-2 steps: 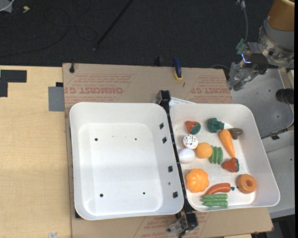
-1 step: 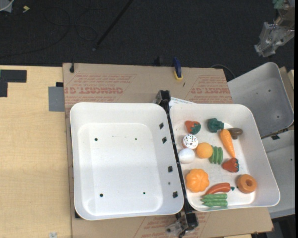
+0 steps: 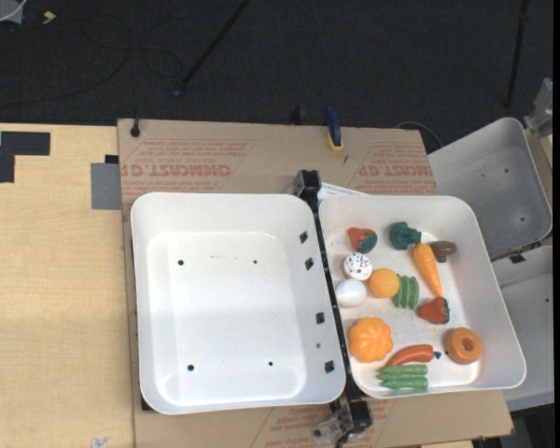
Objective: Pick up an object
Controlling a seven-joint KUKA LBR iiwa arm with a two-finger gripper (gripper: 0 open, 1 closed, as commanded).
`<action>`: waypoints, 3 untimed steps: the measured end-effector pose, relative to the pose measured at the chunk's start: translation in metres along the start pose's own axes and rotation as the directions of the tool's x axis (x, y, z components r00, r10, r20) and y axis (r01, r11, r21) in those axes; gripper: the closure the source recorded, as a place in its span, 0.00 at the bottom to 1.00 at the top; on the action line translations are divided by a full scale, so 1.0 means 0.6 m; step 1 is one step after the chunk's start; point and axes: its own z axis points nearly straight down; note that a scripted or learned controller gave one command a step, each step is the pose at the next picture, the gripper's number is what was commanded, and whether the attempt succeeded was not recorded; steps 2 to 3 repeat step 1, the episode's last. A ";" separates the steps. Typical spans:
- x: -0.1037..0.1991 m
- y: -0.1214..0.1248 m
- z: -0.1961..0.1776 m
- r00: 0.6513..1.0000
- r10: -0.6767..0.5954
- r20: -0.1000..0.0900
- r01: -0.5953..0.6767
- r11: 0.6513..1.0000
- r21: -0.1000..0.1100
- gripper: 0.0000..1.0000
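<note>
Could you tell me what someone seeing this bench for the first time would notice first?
The eye goes to the bright toy foods crowded in the right bin: an orange pumpkin near its front, a carrot toward the back, and a doughnut at the front right. Beside it, the left bin is a broad white expanse.

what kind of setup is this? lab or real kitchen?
Likely a robotics lab bench: two shallow white bins clipped side by side on a cardboard sheet, toy plastic food such as a carrot and pumpkin, loose cables behind.
</note>
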 end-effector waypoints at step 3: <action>0.008 0.001 -0.139 1.000 -0.012 0.001 0.012 1.000 -0.012 1.00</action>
